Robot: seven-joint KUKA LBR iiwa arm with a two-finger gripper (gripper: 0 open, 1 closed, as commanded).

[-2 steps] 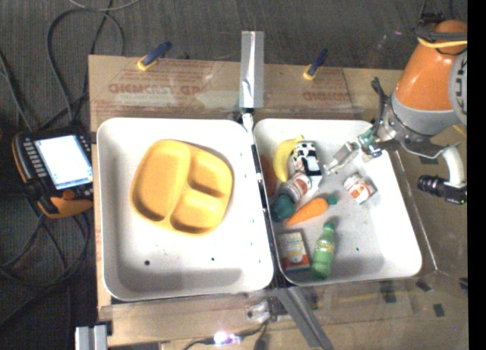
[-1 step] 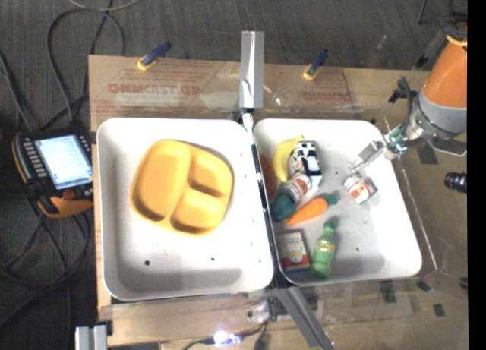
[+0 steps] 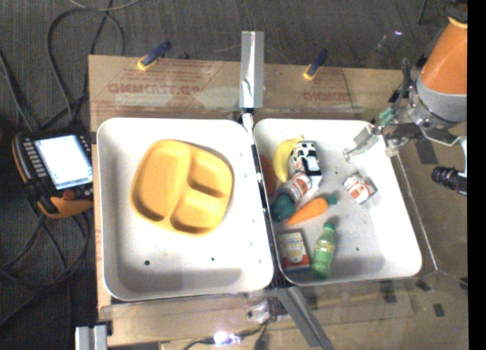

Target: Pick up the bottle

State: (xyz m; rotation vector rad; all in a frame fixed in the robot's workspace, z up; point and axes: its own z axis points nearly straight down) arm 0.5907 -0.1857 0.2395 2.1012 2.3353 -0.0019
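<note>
Two bottles lie in the right bin [image 3: 406, 253]. A small green bottle [image 3: 324, 248] with a pale green label is near the front wall. A bottle with a red and white label and a teal cap [image 3: 292, 193] lies slanted in the pile at the bin's left side. My gripper [image 3: 376, 142] hangs over the bin's back right corner, well away from both bottles. It is open with nothing between its fingers.
Around the bottles lie a banana [image 3: 284, 156], a black and white carton [image 3: 307, 159], a carrot [image 3: 308, 210], a small can [image 3: 359, 188] and a flat red packet [image 3: 291, 250]. The left bin [image 3: 114, 265] holds a yellow divided tray [image 3: 182, 187].
</note>
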